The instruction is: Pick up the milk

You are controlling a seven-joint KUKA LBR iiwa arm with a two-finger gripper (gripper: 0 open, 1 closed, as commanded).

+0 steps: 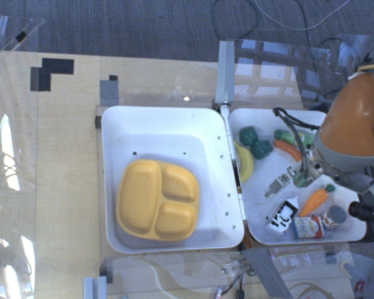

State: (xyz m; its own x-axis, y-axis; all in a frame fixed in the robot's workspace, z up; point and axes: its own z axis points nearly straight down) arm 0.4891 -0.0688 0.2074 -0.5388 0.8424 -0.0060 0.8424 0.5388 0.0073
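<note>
Two shallow white bins sit side by side on a pale wooden desk (pixel 56 185), seen from above at a slant. Starting at the left, the left bin (pixel 143 123) holds a yellow divided tray (pixel 157 199) with three compartments, lying toward the bin's 6 o'clock side. A grey metal post (pixel 225 73) stands at 12 o'clock of the seam between the bins. Just across the seam, the right bin (pixel 262 226) carries a yellow banana (pixel 245 162) along its 9 o'clock wall, with two dark green broccoli pieces (pixel 254 141) just beside it toward 12 o'clock. An orange carrot (pixel 287 149) and a green vegetable (pixel 293 136) lie further right, near the bin's 12 o'clock edge. Near the 6 o'clock edge lies the milk (pixel 283 216), a small white carton with black markings, tipped at an angle. Touching it at 3 o'clock is a colourful juice box (pixel 308 228); a second carrot (pixel 316 200) rests just at 1 o'clock of the milk, and a small grey-lidded can (pixel 335 217) sits at the far right. The gripper (pixel 279 185) hangs low over the bin's middle, at 12 o'clock of the milk and apart from it, its metal fingers spread and grasping nothing. The grey and orange arm (pixel 355 120) enters from 3 o'clock.
</note>
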